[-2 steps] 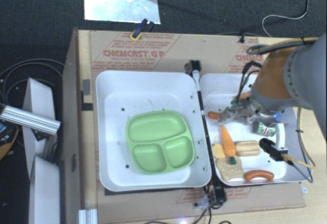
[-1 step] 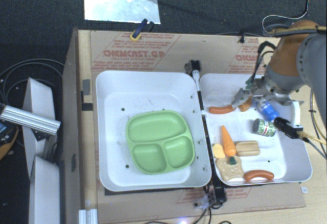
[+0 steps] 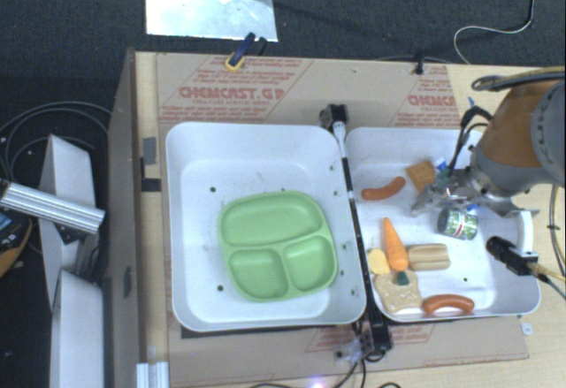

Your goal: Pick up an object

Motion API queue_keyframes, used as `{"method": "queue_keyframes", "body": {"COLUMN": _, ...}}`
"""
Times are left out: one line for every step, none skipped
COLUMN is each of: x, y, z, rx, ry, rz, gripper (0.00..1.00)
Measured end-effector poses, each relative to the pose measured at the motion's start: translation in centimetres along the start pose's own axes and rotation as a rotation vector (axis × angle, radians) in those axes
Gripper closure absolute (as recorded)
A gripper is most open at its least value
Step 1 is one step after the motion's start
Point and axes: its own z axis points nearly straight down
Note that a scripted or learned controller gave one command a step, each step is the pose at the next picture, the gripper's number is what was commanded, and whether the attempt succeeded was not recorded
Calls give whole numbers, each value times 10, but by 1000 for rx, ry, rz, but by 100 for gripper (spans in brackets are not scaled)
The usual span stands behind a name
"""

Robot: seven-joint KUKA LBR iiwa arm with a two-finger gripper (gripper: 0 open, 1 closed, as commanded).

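Right white bin point(image 3: 531, 293): gripper point(image 3: 431, 198) low inside near its back wall, finger spread indiscernible. Small green-labelled can point(image 3: 458, 223) just beside it; orange plastic carrot point(image 3: 394, 243) toward the bin's left edge, open floor between.

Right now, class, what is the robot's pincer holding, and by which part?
It cannot be told: the pincer sits low in the right bin beside a small can, its grip unclear.

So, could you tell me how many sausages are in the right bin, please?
2: one sausage near the bin's upper left, another sausage by the front wall. The arm may hide more.
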Motion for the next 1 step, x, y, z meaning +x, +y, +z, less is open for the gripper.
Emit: {"method": "queue_keyframes", "body": {"x": 27, "y": 60, "z": -1, "rx": -5, "ry": -5, "rz": 0, "gripper": 0}}
